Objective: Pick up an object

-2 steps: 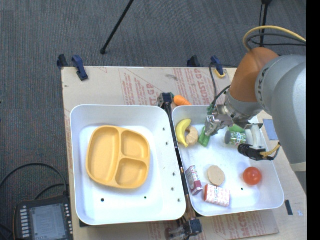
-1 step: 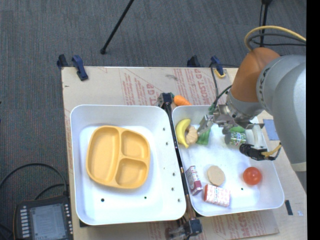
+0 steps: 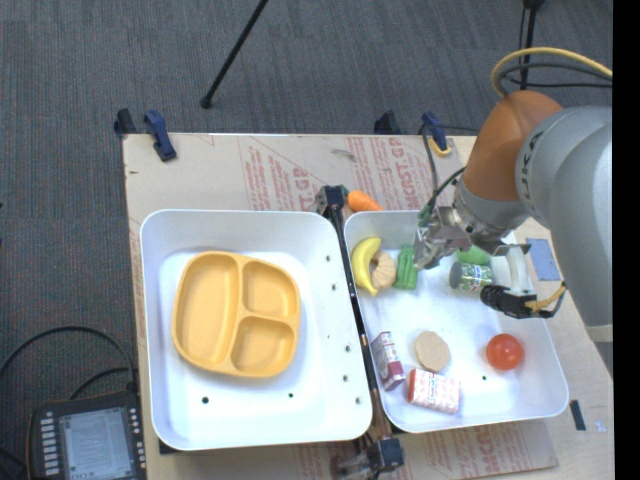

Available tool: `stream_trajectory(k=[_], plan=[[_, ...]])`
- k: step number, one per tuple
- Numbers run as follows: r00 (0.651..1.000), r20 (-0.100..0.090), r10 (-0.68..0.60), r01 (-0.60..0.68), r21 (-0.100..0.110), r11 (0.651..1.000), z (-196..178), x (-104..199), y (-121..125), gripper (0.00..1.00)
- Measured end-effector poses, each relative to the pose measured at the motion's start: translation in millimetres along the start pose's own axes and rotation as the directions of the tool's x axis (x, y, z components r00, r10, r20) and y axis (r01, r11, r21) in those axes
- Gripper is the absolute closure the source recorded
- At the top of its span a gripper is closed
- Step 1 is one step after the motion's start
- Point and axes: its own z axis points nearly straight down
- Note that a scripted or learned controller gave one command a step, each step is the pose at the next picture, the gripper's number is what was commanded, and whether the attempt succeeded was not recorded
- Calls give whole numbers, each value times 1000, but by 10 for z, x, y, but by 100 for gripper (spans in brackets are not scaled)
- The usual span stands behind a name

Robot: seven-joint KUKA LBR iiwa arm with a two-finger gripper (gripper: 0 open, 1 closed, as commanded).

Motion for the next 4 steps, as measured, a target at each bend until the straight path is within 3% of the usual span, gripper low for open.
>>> stream_trajectory(k=[1, 2, 3, 4], plan=[[1000, 0, -1, 1, 0, 1000, 1, 2, 0, 0], [1000, 0, -5, 5, 3, 1000, -84, 3, -2, 100], [1000, 0, -6, 6, 4, 1000, -82, 5, -2, 0], [1000, -2, 2, -2, 1, 1000, 246, 126, -5, 0]])
